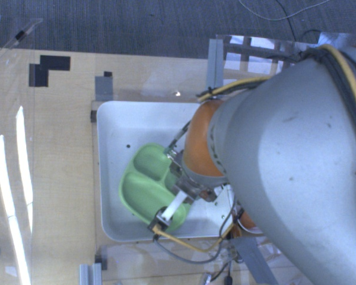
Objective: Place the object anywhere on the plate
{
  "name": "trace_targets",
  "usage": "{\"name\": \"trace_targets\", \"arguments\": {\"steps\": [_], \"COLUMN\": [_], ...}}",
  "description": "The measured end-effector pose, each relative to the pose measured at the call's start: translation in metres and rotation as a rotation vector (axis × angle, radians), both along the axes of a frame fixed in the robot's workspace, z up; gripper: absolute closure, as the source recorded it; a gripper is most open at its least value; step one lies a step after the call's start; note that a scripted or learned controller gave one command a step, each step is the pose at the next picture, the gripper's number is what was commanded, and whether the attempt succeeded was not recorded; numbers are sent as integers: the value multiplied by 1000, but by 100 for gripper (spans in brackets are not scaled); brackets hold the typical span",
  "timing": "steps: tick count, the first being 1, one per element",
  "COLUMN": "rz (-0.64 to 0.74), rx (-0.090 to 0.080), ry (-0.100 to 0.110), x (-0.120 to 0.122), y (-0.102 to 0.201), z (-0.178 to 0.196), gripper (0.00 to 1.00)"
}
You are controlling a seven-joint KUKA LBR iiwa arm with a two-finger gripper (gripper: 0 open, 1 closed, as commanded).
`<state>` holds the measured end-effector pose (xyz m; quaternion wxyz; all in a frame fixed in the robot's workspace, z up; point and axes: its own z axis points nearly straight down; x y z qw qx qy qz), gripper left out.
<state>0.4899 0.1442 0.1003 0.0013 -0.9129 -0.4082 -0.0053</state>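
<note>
Worryingly, the gripper (pixel 177 184) hung at the edge of the plate (pixel 139 186), grasp impossible to tell; an object could miss into the bin (pixel 114 136).

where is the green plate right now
In the camera view the green plate lies on the floor of the white bin, in its lower half, with the arm reaching over the plate's right edge.

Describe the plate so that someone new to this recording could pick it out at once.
On the wooden bench, find the shallow white bin beside the big grey arm. The plate lies in the bin's near half, partly under the arm's wrist. It alone is lime green, divided into rounded compartments, against white bin and grey-and-orange arm.
</note>
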Motion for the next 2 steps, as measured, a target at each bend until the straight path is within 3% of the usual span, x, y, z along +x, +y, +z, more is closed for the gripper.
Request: {"name": "trace_targets", "arguments": {"steps": [1,2], "rz": [-148,-172], "rx": [0,-7], "ry": [-1,-21], "x": [35,8], "y": [22,51], "z": [0,-6], "gripper": [100,100]}}
